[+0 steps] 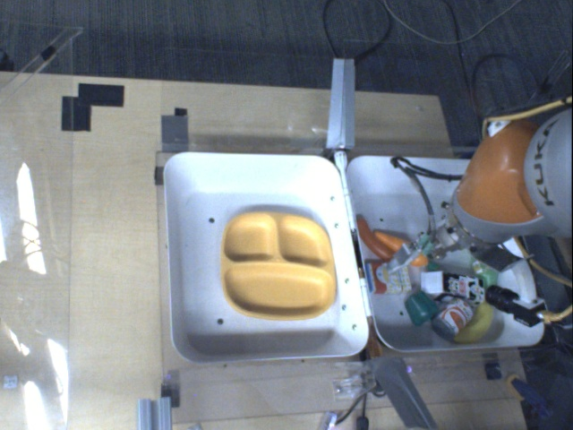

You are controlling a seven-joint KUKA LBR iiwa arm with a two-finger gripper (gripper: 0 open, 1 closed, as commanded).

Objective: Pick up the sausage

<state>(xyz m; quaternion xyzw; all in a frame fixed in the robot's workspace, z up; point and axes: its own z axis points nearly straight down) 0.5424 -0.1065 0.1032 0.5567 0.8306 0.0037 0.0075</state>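
Hand (428, 245) is low over the clutter in the middle right of the frame, under the orange band of the arm (501, 182). Its spread is lost in the jumble, so I cannot tell how wide it stands or whether it has anything.

Sweeping from the left: bare table (98, 267), then the left bin (183, 240), carrying a yellow moulded tray (277, 262) with three hollows. It sits square in the centre, well clear of the action.

Across the divider is the right bin (385, 182), where everything has slid into a heap at the lower half. The sausage (383, 240), my best read, is the orange-red piece lying slantwise near that bin's left wall, just left of the hand, glossy, tapering and smooth. It looks slippery, and it is wedged against neighbours, which likely explains the hand's approach from the open right side.

Further right and lower sit a teal piece (419, 308), a small can (452, 316) and a yellow-green fruit (482, 325), all crowding together.
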